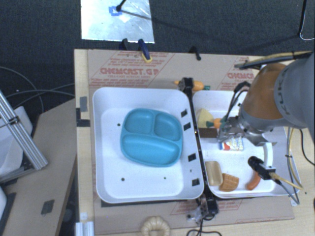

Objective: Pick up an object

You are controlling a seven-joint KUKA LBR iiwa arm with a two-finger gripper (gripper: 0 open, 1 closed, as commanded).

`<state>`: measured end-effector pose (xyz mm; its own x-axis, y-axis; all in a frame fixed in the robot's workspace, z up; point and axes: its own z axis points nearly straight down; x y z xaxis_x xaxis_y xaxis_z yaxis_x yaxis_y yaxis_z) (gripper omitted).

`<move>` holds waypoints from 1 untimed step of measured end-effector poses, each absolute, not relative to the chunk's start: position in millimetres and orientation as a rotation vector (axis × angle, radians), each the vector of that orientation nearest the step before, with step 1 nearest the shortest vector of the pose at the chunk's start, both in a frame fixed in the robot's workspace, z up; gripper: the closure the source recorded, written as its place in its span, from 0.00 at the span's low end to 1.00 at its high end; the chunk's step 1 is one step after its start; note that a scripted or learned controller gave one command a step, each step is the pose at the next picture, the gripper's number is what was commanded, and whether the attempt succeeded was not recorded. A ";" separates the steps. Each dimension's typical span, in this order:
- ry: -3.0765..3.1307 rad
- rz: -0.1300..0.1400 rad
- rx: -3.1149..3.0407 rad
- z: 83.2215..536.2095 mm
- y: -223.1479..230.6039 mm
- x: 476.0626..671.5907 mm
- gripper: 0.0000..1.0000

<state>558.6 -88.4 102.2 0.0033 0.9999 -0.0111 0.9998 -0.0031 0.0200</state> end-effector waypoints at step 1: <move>2.222 0.005 2.215 145.8 -90.4 562.4 1.00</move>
